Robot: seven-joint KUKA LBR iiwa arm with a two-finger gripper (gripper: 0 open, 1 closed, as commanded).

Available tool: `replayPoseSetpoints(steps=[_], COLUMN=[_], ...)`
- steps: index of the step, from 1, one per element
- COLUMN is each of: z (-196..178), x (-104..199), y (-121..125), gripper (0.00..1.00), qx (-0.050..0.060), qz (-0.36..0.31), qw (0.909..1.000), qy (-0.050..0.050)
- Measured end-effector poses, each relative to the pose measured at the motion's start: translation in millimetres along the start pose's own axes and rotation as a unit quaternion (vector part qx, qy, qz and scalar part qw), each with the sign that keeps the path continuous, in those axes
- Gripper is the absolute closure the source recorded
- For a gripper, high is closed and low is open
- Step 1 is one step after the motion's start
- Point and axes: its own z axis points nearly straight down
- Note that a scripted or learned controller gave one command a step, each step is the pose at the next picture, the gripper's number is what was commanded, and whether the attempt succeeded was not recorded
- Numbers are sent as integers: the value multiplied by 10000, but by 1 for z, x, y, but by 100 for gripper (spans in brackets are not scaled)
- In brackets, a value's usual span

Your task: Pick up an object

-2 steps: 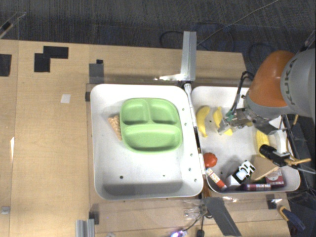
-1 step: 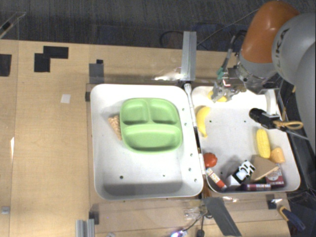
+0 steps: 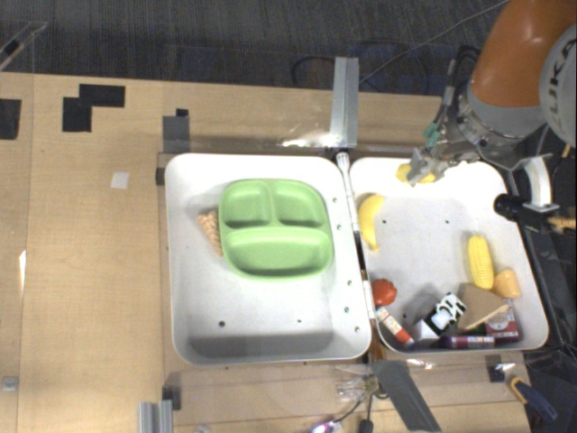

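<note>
My gripper [image 3: 419,171] hangs at the far edge of the right bin [image 3: 451,228], reached down from the orange-banded arm [image 3: 518,48] at the upper right. Its fingers are shut on a small yellow object [image 3: 405,175], which shows on both sides of the fingertips. Whether that object is clear of the bin floor I cannot tell. Nearer in the same bin lie a banana [image 3: 368,219] by the left wall, a corn cob [image 3: 480,260], a small orange piece [image 3: 507,283] and a red tomato [image 3: 384,291].
Along the right bin's near wall sit a black-and-white item [image 3: 446,312], a brown wedge [image 3: 485,303], a red-and-white tube [image 3: 395,326] and a dark tube [image 3: 478,338]. The left bin [image 3: 194,314] holds a green divided plate [image 3: 273,226] and a tan waffle-like piece [image 3: 210,231].
</note>
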Motion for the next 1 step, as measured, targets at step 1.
replayPoseSetpoints(steps=[1], z=[73], x=[21], y=[31], gripper=[100], qx=[19], qz=[2078], qw=[9782], qy=[4])
